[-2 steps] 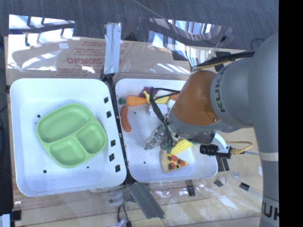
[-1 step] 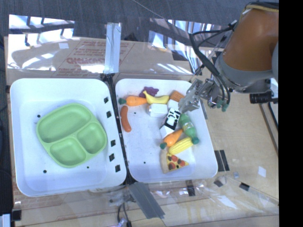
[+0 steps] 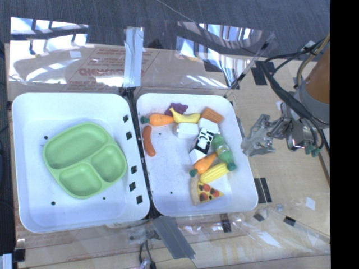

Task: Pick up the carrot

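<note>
Two carrots lie in the right bin: one near its back-left corner, beside a yellow banana, and another in the middle of the toy pile, just above a corn cob. My gripper hangs outside the bin, to the right of its right wall, above the bench. Nothing sits between its fingers, which look spread apart.
The right bin also holds a red sausage, a pizza slice, a green bottle, a black-and-white carton, a white block and an orange cracker. A green divided plate fills the left bin.
</note>
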